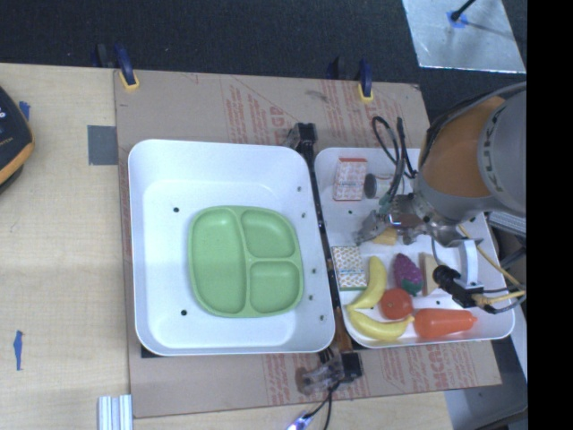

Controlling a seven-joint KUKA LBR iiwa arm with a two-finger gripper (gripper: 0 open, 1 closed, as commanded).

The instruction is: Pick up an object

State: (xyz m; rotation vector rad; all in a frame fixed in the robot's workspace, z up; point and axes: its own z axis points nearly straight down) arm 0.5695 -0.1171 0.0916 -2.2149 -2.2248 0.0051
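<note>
1. Over on the right bin (pixel 501 330), the arm (pixel 466 155) comes in from the right edge, orange band and grey body covering that bin's upper right part.
2. Gripper (pixel 387 227) sits low over the middle of the right bin — can't tell how it's set or whether anything is in it, too much clutter and cable right there.
3. Stuff you could grab is all bunched in the lower half of that bin: a banana (pixel 374 327) along the front edge, a second banana (pixel 372 284) standing more upright just above it, a red tomato (pixel 395 304) touching both, a purple eggplant-looking thing (pixel 408 272) just above the tomato, and an orange carrot (pixel 442 322) lying along the front right.
4. A small patterned packet (pixel 348 267) lies against the left wall, beside the upright banana.
5. A red-and-white box (pixel 350 178) is at the back of the bin, apart from the pile.
6. Black cables (pixel 391 146) loop over the back rim near the arm.
7. Left bin (pixel 157 173) holds a green divided plate (pixel 244 260) — roughly centred, flat.
</note>
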